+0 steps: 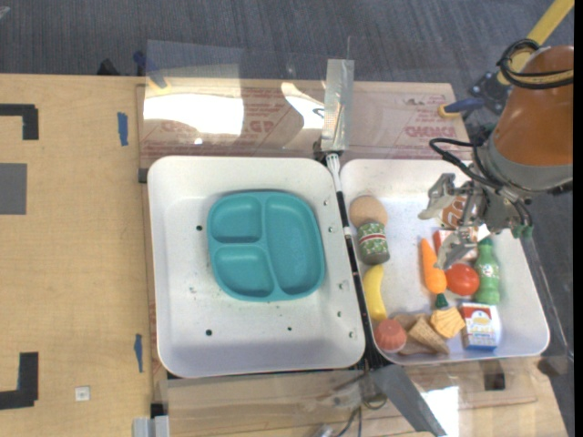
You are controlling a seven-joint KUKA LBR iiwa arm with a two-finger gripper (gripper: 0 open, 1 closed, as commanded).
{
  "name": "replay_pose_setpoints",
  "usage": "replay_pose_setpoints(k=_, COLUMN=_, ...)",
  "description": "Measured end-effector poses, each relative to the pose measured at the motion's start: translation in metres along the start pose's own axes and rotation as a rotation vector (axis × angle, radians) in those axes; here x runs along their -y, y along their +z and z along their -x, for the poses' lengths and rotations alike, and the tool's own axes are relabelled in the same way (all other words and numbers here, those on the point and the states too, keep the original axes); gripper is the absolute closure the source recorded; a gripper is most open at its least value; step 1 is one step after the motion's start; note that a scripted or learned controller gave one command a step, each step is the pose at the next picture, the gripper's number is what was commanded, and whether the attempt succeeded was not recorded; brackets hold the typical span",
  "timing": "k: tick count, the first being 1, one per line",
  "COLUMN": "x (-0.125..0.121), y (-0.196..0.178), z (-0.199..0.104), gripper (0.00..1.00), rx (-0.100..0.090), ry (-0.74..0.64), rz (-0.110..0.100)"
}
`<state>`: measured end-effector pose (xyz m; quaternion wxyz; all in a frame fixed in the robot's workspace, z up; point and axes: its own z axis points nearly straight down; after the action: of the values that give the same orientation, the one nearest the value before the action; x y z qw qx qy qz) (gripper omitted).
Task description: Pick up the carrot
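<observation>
The carrot (429, 264) is orange with a small green end. It lies lengthwise in the middle of the right bin (401, 178), between a banana (374, 291) and a red tomato (462, 280). My gripper (460, 237) hangs over the right bin's right half. It is just right of the carrot's upper end and above the tomato. Its metal parts hide some of what lies beneath them. Nothing visibly hangs from it.
Packed around the carrot are a brown egg-shaped piece (368, 209), a small can (373, 242), a green bottle (489, 276), a juice carton (480, 326), an orange wedge (446, 321), a bread piece (424, 336) and a red ball (392, 333). A teal divided plate (266, 244) sits in the left bin (173, 271).
</observation>
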<state>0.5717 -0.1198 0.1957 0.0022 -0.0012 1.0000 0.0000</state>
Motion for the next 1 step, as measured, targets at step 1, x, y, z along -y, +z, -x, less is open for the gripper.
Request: replay_pose_setpoints(k=1, x=-0.0051, y=0.0974, z=-0.0061, gripper=0.0, rx=0.007, ry=-0.004, rz=-0.002)
